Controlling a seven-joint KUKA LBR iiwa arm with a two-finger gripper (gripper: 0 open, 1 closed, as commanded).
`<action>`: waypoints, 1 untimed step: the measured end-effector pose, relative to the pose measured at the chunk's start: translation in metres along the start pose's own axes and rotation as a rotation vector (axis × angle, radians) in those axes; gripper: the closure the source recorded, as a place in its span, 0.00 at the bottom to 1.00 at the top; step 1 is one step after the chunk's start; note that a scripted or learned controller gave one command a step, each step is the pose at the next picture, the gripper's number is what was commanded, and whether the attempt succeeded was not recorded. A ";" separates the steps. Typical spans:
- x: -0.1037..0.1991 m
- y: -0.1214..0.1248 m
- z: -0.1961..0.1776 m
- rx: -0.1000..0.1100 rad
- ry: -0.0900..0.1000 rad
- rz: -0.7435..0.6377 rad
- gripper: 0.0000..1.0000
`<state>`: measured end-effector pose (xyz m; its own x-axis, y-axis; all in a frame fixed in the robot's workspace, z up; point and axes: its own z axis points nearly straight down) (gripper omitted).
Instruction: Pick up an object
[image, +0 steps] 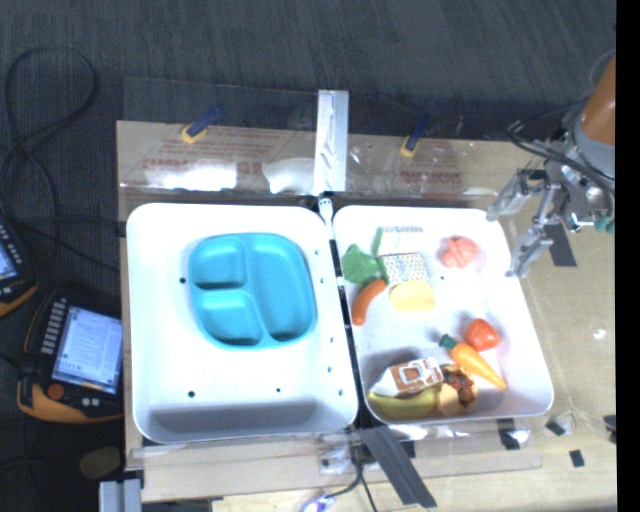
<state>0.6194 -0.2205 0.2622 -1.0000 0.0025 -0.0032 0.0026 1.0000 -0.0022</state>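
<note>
Nearest lies the left bin (150, 400), holding a blue divided tray (250, 288). Next, the right bin (535, 385) holds a banana (410, 403), a carrot (478, 365) and other toy foods. Rightmost, the claw (535, 235) hangs beside this bin's edge, fingers spread, pinching nothing.

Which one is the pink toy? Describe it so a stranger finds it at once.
Start at the right white bin, the one full of toy food. Go to its far right corner, nearest the gripper. The pink toy lies there alone, rounded and pale pink, while its neighbours are orange, yellow or green.
</note>
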 end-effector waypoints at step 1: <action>-0.017 0.001 0.129 -0.002 -0.003 0.400 0.00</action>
<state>0.6372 -0.2198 0.1330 -0.9201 0.3917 -0.0066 0.3917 0.9201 0.0022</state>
